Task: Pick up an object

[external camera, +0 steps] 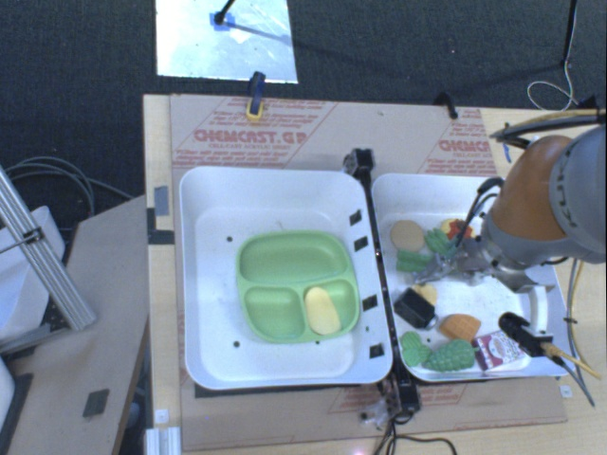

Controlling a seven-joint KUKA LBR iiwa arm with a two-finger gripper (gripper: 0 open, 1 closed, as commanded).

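Observation:
My gripper (pixel 444 269) hangs low over the middle of the right bin (pixel 398 192), with the arm coming in from the right. Right beside it, to the left, lies a green toy piece (pixel 413 260). Another green piece (pixel 438 241) and a small red-orange thing (pixel 460 227) lie just behind it. A tan round disc (pixel 408 234) rests at the back left of this bin. In front of the gripper sit a black block (pixel 414 308) and a small yellow piece (pixel 430 294). I see nothing held in the gripper.
An orange lump (pixel 460 327), green broccoli (pixel 451 355), a green round piece (pixel 413 347) and a red-white packet (pixel 497 352) lie along the right bin's front. The left bin (pixel 204 282) holds a green divided tray (pixel 285 254) with a yellow piece (pixel 322 309) in it.

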